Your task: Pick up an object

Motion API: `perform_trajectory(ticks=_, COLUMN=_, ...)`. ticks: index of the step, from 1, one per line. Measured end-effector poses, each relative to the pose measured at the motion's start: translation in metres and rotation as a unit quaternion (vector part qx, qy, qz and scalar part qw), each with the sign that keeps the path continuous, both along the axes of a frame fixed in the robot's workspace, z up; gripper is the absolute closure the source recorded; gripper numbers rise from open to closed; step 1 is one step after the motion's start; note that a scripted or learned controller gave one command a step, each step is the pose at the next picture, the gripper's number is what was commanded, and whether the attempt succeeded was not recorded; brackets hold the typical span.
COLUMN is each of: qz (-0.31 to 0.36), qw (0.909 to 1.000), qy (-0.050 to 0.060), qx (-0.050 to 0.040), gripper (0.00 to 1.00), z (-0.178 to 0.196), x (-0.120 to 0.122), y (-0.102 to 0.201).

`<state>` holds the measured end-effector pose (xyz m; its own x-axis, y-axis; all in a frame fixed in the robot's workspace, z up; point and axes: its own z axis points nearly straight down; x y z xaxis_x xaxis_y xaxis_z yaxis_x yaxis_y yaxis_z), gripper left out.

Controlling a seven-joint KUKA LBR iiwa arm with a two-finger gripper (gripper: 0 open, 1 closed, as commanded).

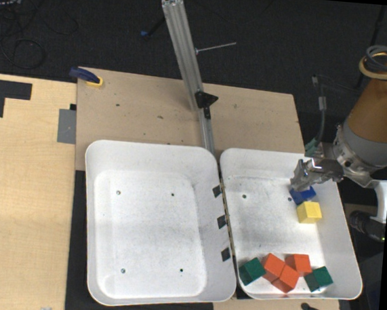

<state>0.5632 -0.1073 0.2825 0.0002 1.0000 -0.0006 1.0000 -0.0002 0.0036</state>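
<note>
My gripper hangs over the upper right part of the right bin, coming in from the right. A blue block lies directly under its tip, touching or nearly touching it. Just below the blue block sits a yellow block. At the bin's near edge lies a cluster: a green block, three orange blocks and another green block. The gripper's body hides part of the blue block.
The left bin stands beside the right one, with black clips along the shared rims. A slanted aluminium rail rises behind the bins. A blue and yellow clamp rests at the bench's far left corner.
</note>
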Motion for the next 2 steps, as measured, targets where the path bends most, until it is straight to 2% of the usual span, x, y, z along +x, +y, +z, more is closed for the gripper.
perform_trajectory(ticks=1, qz=0.002, qw=1.0000, qy=0.004, qx=0.0014, gripper=1.00, z=-0.013, x=0.004, y=0.056)
perform_trajectory(ticks=2, qz=0.002, qw=1.0000, qy=0.004, qx=0.0014, gripper=1.00, z=-0.014, x=-0.004, y=0.107)
